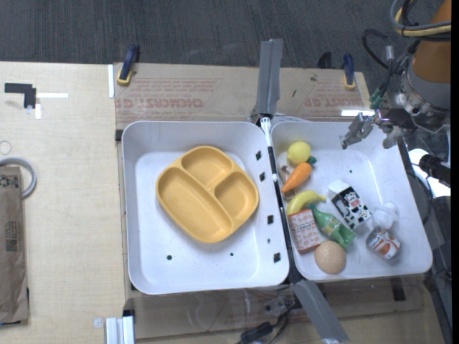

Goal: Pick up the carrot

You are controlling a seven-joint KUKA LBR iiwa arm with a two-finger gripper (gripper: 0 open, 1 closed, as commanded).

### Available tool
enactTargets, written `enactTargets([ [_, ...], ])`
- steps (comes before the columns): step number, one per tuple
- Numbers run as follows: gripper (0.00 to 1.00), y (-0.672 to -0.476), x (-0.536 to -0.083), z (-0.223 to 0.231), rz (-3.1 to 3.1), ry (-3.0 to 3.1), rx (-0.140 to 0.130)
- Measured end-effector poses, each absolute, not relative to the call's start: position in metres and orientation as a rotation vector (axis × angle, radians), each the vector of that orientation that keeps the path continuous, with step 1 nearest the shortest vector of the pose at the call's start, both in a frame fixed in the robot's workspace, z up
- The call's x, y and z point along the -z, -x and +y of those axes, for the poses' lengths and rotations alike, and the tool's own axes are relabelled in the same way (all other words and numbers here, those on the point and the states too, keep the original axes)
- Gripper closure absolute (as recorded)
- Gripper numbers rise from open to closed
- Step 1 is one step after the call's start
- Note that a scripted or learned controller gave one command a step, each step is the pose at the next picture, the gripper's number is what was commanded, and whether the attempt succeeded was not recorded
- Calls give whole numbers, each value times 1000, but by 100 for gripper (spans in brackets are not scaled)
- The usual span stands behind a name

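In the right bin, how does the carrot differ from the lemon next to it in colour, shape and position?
The carrot is orange; the lemon is yellow. The carrot is long and tapered, lying at a slant; the lemon is short and rounded. The carrot lies nearer the camera, the lemon toward the far wall. Both sit by the right bin's left wall, apart from the gripper.
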State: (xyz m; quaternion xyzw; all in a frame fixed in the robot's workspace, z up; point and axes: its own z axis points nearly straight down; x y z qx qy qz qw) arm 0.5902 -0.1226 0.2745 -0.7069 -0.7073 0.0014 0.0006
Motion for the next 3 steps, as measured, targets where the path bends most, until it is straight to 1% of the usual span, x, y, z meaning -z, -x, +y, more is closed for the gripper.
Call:
enactTargets([
  [1, 0, -584, -190, -72, -2341, 2092, -4],
  [2, 100, -585, -199, -74, -2338, 2097, -6],
  [3, 0, -585, -199, -74, -2338, 2097, -7],
])
